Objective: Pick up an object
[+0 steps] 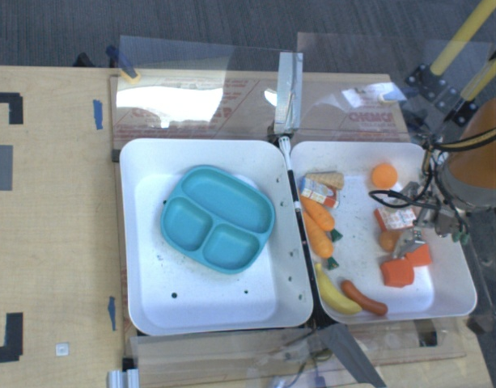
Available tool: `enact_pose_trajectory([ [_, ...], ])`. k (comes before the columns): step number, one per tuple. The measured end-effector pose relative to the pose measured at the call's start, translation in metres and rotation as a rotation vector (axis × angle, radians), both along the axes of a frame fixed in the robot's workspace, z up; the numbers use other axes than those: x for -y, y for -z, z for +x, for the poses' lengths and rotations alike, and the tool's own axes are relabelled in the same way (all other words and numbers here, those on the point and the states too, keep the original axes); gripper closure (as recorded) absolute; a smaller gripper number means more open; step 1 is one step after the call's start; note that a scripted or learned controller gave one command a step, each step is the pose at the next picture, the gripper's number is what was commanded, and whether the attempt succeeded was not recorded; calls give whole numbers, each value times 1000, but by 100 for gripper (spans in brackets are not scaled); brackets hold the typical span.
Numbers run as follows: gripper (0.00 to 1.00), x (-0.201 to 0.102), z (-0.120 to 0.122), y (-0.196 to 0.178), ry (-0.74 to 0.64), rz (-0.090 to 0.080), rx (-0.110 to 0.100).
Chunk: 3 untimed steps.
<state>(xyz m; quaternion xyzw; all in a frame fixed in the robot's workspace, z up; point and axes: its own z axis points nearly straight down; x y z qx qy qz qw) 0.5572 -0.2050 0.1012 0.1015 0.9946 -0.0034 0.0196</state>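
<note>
A wooden bench (45, 241) seen from above at a slant carries two shallow white bins side by side. The left bin (142, 289) holds a teal divided plate (218, 218) with three compartments, lying slightly turned. The right bin (454, 293) holds a scatter of toy food: an orange ball (384, 175) near the back, two toy carrots (318, 225) along the left wall, a small printed packet (320, 188) just behind them, a yellow banana (331, 290) at the front left, and a red-orange sausage (363, 297) touching the banana's end. The arm enters from the right, its orange band (481, 156) partly cut off by the frame edge. The gripper (409, 245) hangs low over the right side of this bin, above a cluster of orange and red blocks (403, 269) and a white-labelled carton (396, 217). Cables and the wrist hide much of that cluster, and whether the gripper is spread or closed is impossible to make out.
</note>
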Motion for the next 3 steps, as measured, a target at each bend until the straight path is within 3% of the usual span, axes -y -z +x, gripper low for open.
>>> enact_pose_trajectory([
  [1, 0, 4, -31, 0, 108, 6, 7],
  [2, 0, -16, 34, 2, 185, 8, -5],
  [3, 0, -44, 43, 1, 252, 8, -2],
])
